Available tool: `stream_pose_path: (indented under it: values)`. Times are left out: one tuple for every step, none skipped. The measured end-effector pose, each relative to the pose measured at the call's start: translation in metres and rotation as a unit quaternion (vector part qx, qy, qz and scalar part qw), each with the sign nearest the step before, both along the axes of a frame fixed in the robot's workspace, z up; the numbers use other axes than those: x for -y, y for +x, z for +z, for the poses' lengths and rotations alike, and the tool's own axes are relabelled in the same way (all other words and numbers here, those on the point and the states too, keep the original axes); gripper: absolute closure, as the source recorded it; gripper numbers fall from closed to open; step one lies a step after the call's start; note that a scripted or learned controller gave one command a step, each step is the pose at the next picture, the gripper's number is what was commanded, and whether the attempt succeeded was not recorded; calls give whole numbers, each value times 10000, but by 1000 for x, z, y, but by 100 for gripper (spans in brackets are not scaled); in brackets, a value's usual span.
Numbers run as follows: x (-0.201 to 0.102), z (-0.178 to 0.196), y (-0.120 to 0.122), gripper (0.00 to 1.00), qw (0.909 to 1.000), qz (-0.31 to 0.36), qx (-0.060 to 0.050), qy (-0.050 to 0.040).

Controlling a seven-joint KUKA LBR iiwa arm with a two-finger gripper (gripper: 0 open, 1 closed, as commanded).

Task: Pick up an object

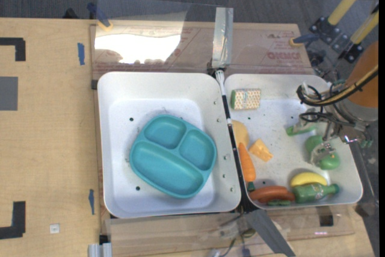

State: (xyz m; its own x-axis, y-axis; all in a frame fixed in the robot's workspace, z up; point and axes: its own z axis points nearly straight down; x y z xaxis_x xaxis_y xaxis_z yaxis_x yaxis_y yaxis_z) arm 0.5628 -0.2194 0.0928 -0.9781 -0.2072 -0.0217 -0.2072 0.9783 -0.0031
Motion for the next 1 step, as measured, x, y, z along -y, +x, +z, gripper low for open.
stream_pose_path:
  values:
    - [0, 15, 5, 100, 10000, 14, 90, -28]
